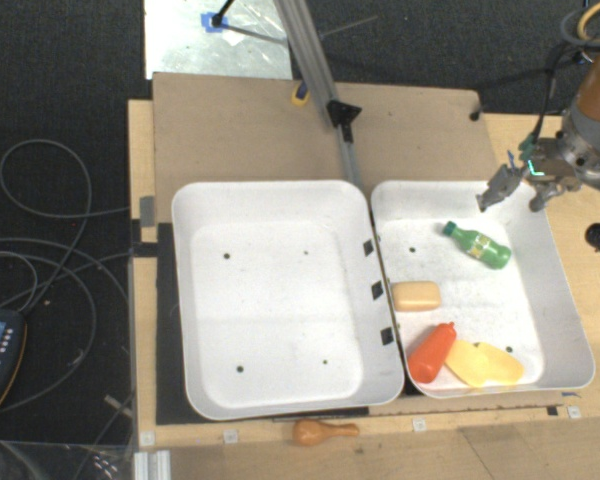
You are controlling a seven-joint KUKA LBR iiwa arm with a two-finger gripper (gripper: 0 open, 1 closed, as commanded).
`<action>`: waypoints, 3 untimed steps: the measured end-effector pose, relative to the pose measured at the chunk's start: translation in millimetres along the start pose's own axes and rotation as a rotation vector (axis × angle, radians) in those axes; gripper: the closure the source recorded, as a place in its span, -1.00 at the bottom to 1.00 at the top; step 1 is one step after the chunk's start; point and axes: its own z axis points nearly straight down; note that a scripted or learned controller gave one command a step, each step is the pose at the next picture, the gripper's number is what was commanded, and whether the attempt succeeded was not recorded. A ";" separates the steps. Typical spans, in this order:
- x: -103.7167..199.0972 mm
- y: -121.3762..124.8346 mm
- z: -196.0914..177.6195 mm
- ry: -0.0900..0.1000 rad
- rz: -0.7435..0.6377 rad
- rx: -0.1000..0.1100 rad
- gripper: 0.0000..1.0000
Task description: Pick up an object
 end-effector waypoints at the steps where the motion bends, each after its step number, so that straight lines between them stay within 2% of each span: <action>1: 0.0 0.6 -1.8 -0.001 -0.001 -0.003 -1.00; 2: -4.8 -6.7 44.5 -0.001 0.004 0.001 -1.00; 3: -5.5 2.0 102.2 -0.001 0.003 0.000 -1.00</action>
